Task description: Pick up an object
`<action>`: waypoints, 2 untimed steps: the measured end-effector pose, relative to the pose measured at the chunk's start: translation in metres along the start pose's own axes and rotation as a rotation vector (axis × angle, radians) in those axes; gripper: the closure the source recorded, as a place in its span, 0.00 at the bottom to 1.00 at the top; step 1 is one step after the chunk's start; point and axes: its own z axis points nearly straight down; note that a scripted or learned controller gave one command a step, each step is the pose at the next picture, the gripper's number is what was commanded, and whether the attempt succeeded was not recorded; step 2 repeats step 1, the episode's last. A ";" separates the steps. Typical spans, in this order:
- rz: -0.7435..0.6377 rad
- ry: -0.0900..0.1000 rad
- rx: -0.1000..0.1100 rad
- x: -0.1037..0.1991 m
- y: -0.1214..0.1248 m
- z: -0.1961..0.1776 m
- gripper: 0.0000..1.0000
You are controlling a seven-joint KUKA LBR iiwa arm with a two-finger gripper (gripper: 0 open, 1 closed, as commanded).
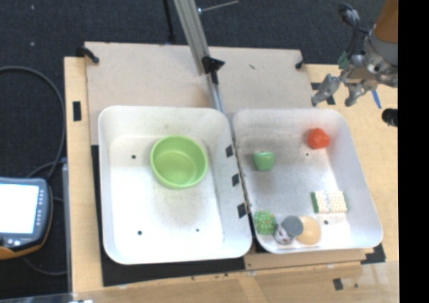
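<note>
The hand (340, 94) is hovering at the upper right of the frame, fingers spread and gripping nothing, above the right bin's (358, 161) far rim. A red object (318, 138) is lying just below it; a green bowl (178, 161) is sitting in the left bin (120, 228).

Below me: pale wooden bench top (167, 74) on dark speckled carpet floor (67, 7). Slanted grey aluminium post (188, 17) rises behind. Black cable (40, 84) loops left, near lit tablet screen (20, 214).
</note>
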 end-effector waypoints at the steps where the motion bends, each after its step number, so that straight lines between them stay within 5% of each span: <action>1: -0.001 -0.001 0.001 0.000 0.000 0.000 0.00; 2: -0.001 -0.001 0.001 0.000 0.000 0.000 0.00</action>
